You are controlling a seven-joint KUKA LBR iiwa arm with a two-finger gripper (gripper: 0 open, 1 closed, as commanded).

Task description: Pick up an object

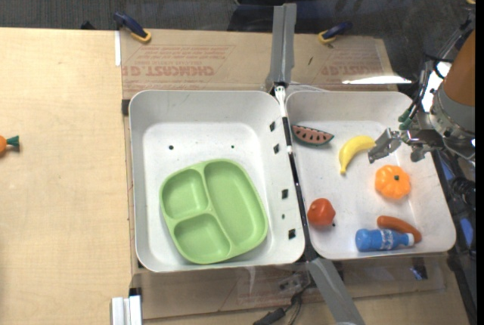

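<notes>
The right bin (363, 113) holds a watermelon slice (312, 135), a yellow banana (354, 150), an orange pumpkin (392, 182), a red tomato (321, 212), a blue bottle (384, 239) and a red sausage (398, 224). My gripper (399, 150) hangs at the bin's right side, just behind the pumpkin and to the right of the banana. Its fingers are spread open with nothing between them.
The left bin (151, 119) holds a green divided plate (214, 210). A small orange toy (6, 143) lies on the wooden table at the far left. Cardboard (197, 63) and a metal bar (283, 44) sit behind the bins.
</notes>
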